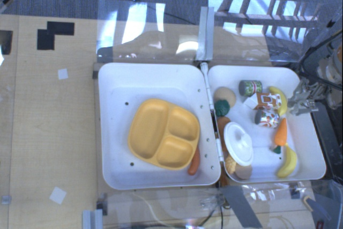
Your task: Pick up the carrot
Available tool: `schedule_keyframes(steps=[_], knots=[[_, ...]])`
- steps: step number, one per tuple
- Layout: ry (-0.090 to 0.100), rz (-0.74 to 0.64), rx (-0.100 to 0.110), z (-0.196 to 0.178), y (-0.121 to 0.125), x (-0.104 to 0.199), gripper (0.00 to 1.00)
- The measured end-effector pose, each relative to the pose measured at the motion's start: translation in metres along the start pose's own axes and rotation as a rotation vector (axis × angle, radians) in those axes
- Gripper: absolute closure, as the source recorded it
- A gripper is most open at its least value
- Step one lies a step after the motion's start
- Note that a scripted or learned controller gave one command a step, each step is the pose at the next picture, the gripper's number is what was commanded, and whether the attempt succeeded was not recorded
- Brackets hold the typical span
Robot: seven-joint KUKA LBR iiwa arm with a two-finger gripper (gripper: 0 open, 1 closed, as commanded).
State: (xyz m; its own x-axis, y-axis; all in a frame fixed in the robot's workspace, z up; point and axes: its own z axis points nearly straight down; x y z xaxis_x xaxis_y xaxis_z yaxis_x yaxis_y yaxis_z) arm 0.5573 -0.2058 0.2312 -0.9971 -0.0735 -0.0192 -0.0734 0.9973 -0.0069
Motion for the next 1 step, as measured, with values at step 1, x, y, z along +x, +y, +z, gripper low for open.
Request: schedule_keyframes(steps=[1], knots=[[0.004,-0.105,-0.004,-0.0601,0.0285,-0.0233,1.0]])
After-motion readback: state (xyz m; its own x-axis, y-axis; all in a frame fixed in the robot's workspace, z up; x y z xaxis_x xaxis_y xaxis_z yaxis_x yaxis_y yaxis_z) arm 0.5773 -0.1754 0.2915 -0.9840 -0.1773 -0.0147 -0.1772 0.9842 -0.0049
